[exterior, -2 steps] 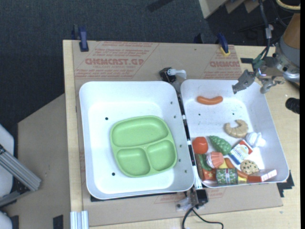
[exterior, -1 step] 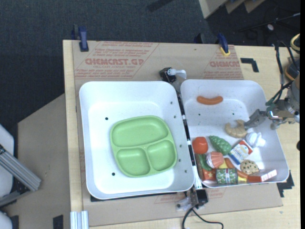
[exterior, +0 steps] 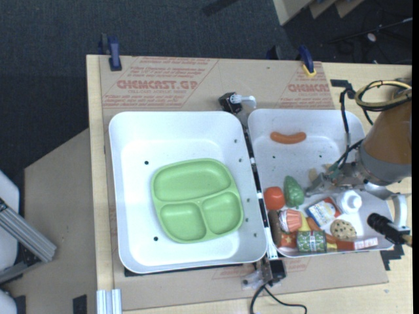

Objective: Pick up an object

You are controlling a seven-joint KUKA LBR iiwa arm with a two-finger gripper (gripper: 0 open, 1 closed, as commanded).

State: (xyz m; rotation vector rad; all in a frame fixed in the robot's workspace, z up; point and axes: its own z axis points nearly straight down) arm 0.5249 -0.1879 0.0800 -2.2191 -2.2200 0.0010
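Toys lie piled in the near part of the right bin (exterior: 262,126). The small bottle (exterior: 351,201) looks light, hard and slippery; grab its round middle. The gripper (exterior: 340,175) hangs just beside it. Open or shut, I cannot tell.

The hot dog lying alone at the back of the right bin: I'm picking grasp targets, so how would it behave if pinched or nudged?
The hot dog looks like a smooth, rounded toy, so it may roll if nudged sideways. Its glossy skin could slip from a pinch. It seems small and probably light, lying apart from the clutter.
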